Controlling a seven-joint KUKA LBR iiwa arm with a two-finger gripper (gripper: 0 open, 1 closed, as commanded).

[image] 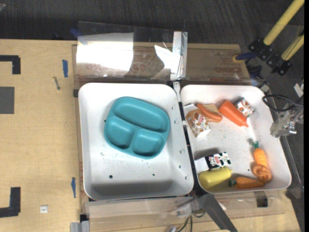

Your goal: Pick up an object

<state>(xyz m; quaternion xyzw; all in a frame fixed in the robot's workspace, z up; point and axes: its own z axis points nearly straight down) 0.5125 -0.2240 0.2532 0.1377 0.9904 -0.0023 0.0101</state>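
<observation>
The right white bin point(231, 141) holds several toy foods. A sausage in a bun point(207, 111), an orange wedge point(233, 113) and a small red-and-white can point(245, 107) lie near its far side. Just left of them sits a white and orange packet point(198, 123). Along the near side lie a black-and-white cow-patterned box point(218, 160), a yellow piece point(215, 177), a carrot point(249, 181) and two small orange pieces point(260, 163). A grey metal part that looks like my gripper point(285, 125) hangs just outside the bin's right rim, apart from every object.
The left white bin point(91, 173) carries a teal divided plate point(136, 127). A clear plastic sheet point(130, 54) stands behind the bins. Yellow rods and black clamps point(277, 37) sit at the back right, with cables near the right rim.
</observation>
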